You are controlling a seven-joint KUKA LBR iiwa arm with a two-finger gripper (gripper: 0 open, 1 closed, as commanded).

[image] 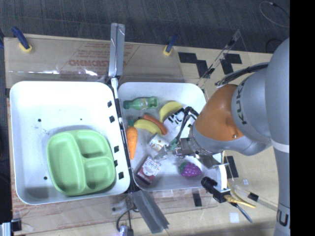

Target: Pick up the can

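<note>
The grey arm point(275, 102) enters from the right and bends down and to the left, its orange band point(219, 119) sitting just above the wrist. The tool point(176, 146) points left and low, with the wrist bulk covering much of it.

Bins point(29, 90) — 2. Green tray point(81, 162) — 1. Bananas point(170, 109) — 2. Carrot point(132, 140), green bottle point(141, 103), can point(149, 169), grape bunch point(190, 169) — 1 each.

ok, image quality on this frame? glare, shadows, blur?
Camera view: even, soft light; the green tray casts a faint shadow on the left bin; mild sheen on the clear sheet behind it; small items around the can look soft, labels unreadable.
</note>
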